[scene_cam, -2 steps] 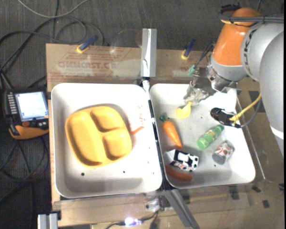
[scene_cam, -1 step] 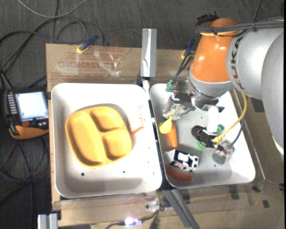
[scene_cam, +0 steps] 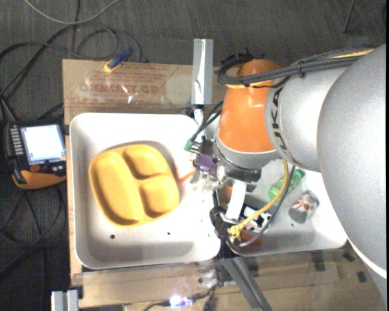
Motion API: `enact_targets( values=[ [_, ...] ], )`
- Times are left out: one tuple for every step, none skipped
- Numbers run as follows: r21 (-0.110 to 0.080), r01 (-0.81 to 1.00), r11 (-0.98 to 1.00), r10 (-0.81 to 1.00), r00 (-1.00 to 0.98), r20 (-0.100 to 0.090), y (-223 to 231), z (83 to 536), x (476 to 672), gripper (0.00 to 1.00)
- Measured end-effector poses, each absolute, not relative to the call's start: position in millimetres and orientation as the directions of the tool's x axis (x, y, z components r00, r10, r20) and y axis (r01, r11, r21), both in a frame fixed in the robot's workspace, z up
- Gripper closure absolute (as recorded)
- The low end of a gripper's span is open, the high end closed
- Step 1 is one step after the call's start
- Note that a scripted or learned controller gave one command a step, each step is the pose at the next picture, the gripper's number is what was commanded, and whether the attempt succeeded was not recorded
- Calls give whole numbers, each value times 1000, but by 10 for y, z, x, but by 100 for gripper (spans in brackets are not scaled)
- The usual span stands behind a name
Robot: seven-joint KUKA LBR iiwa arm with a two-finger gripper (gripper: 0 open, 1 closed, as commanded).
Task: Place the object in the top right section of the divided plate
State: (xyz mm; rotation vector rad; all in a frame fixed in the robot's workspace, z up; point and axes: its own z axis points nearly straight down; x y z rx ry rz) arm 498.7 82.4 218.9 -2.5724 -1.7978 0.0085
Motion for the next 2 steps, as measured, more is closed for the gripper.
enact_targets(
  values=[
    [-5, 854, -521, 854, 520, -4, -62, 1822, 4828, 100],
    [-5, 876, -483, 876, 483, -3, 99, 1821, 4828, 100]
  ],
)
